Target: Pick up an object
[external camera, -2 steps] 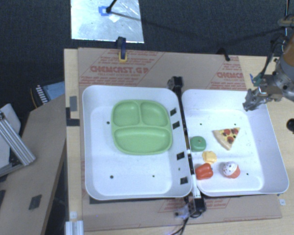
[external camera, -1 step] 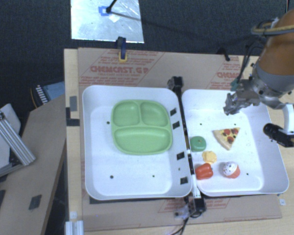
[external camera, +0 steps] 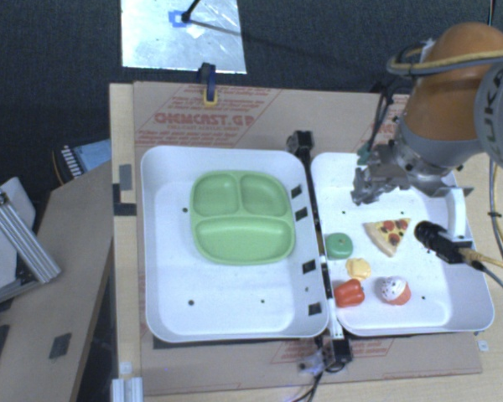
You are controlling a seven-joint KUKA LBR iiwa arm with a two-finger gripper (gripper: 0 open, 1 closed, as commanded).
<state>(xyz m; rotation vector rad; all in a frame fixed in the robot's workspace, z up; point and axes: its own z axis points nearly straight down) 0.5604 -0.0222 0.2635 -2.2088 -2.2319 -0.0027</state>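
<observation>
We judge the gripper (external camera: 367, 193) hangs over the right bin (external camera: 465, 308) to choose among the pizza slice (external camera: 389, 234) and neighbours; its grip state we cannot tell

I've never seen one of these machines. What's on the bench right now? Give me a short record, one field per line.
left bin: holds a green divided plate
right bin: holds five small toy foods
pizza slice: middle of the right bin
green round piece: by the bin's left wall
yellow piece: just below the green one
red piece: near the front left corner
white and red piece: right of the red piece
gripper: over the back of the right bin, above the pizza slice, nothing seen in it
</observation>
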